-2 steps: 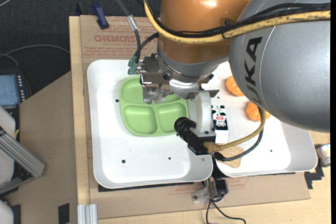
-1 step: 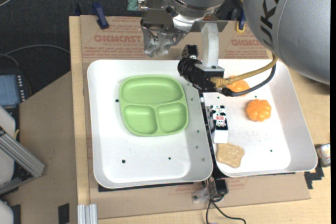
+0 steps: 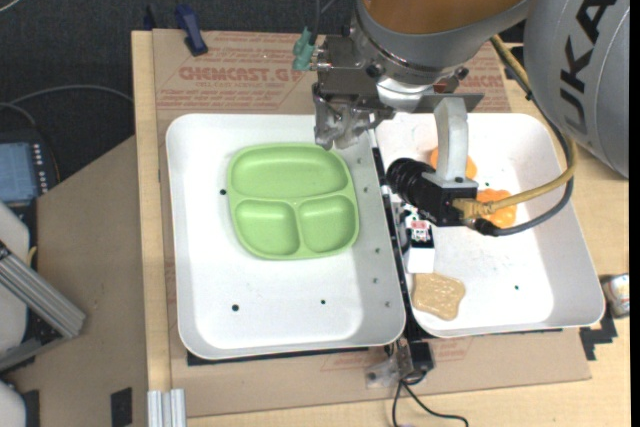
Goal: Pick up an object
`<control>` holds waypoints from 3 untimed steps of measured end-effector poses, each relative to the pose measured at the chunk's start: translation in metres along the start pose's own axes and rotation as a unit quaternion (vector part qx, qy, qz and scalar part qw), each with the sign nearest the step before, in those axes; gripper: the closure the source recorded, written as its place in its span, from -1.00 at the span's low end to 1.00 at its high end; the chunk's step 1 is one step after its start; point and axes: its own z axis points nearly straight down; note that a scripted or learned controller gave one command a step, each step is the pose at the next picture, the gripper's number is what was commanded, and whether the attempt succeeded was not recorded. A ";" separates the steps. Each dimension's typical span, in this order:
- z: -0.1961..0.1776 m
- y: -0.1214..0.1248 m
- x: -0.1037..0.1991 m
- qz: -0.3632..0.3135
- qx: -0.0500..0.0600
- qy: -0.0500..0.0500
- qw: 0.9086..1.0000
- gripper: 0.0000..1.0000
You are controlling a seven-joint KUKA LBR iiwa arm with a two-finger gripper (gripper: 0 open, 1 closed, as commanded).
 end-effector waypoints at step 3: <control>0.033 -0.023 -0.159 0.003 0.001 0.000 1.000 1.00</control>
